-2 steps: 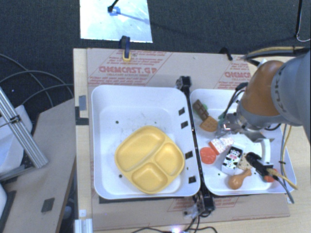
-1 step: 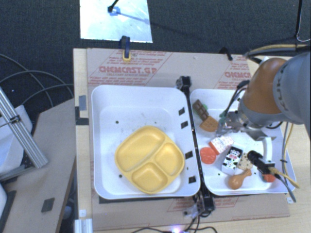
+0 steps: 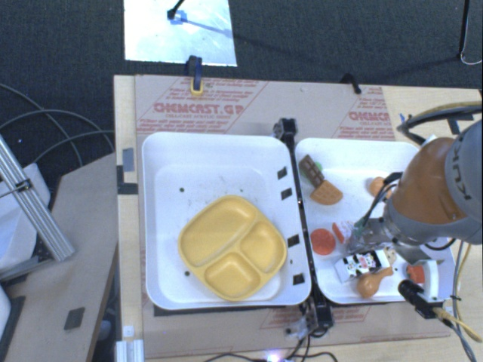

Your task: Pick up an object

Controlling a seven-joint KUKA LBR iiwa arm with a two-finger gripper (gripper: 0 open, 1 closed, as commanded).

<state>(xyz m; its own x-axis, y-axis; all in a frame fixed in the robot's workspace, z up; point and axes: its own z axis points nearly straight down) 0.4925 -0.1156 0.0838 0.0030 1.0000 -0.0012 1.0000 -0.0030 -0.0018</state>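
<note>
Arm [image 3: 434,191] low over right bin [image 3: 343,168]

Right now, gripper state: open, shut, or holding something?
Gripper: cannot be told; it sits low in the right bin above a small white box.

Two white bins sat side by side: the left bin [image 3: 162,202] and the right bin [image 3: 343,168]. One yellow divided tray [image 3: 232,246] lay in the left. The right held about seven small items, among them one red disc [image 3: 323,240] at nine o'clock.
</note>
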